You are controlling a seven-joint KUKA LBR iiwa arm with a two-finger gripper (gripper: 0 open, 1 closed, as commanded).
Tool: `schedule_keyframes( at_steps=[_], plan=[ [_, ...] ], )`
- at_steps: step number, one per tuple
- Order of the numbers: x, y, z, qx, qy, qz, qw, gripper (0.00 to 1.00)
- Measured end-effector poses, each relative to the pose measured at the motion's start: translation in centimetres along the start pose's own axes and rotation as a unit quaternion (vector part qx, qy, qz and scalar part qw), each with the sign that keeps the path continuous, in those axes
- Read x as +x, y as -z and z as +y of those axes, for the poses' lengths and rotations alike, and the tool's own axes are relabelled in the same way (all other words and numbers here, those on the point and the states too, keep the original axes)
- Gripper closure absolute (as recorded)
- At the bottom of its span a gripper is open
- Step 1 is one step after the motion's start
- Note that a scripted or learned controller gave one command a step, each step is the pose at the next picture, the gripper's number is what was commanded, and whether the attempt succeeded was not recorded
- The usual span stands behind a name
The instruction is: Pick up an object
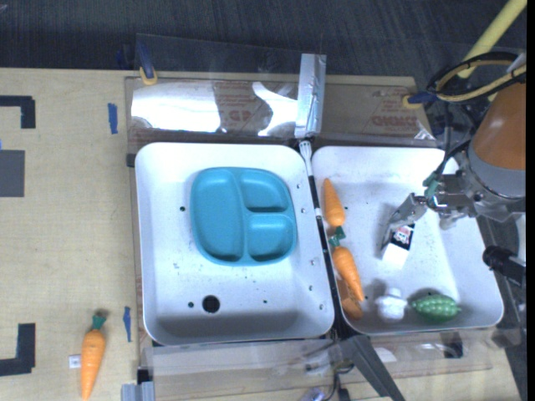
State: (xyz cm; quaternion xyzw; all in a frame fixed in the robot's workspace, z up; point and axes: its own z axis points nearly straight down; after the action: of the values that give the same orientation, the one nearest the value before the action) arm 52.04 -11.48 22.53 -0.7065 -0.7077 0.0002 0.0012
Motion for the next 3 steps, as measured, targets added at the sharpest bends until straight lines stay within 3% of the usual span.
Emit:
schedule_keyframes(
  at_steps=[1,2,3],
  plan=[
    [-2.5,-13.7,2.7,-0.005,0.060,-0.002,0.9982,0.00],
    [-4.5,-13.8,0.7,-0.002,0.147,-0.001,0.9892,0.00],
    [-4.5,-12.7,0.9,-0.006,0.145,-0.002,0.9893,1.00]
  ],
)
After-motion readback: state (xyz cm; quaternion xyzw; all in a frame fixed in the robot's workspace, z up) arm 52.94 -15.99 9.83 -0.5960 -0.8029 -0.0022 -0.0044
